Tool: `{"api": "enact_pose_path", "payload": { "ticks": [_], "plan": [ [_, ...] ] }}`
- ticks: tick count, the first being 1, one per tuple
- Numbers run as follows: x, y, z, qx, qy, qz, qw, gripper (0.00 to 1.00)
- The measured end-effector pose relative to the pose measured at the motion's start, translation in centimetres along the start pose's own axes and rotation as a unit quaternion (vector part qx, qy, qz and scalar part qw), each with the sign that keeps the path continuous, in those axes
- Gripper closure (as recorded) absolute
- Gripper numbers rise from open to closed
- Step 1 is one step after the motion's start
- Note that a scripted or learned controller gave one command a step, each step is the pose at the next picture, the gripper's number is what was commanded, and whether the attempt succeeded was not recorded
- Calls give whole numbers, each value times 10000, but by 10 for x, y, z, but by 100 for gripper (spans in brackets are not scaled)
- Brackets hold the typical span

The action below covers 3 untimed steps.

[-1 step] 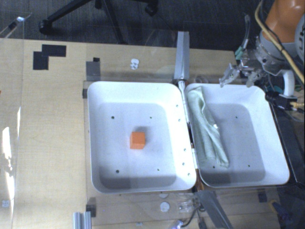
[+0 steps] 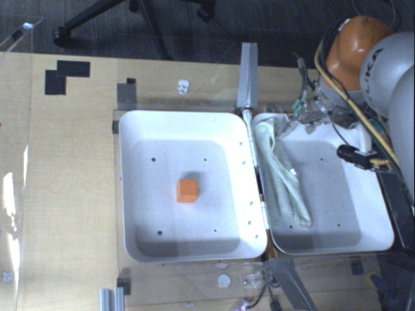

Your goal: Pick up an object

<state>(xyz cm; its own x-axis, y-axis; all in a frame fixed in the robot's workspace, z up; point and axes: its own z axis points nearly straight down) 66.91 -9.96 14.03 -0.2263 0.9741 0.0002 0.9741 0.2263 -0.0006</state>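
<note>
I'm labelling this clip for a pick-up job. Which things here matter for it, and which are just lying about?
For the job:
orange block, in the left bin
pale cloth, along the right bin's left wall
gripper, above the right bin's far edge

Lying about:
chair base on the floor
black tape marks on the bench

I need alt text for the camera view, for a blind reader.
A grey robot arm reaches over the right bin, which holds a crumpled pale cloth along its left side. The left bin holds a small orange cube.
</note>
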Motion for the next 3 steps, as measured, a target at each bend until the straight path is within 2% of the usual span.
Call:
{"api": "enact_pose_path", "payload": {
  "ticks": [1, 2, 3],
  "plan": [
    [3, 3, 46, 2, -9, -622, 9981, 0],
    [-1, 5, 35, -58, -78, -628, 9980, 100],
    [59, 15, -44, -19, -6, -323, 9995, 100]
  ]
}}
